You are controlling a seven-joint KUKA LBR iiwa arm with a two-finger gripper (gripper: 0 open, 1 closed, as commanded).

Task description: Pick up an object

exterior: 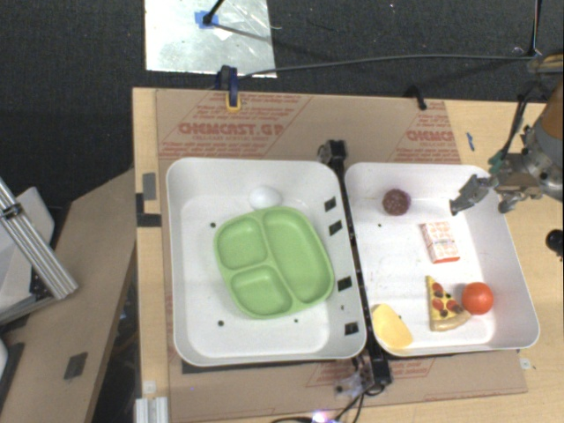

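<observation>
Hovering over the upper right corner of the right bin [511, 263], the pincer [483, 196] has its two fingers apart and nothing between them. I judge the nearest target is the small carton [440, 241], which lies flat in the middle of this bin, its long axis running almost up and down in the view, slightly tilted. A descent misaligned with this axis could push the carton away, or close on the round tomato [478, 298], which rolls easily.

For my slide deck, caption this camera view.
Gripper above right bin holding pizza slice, tomato, box; green tray in left bin.
</observation>
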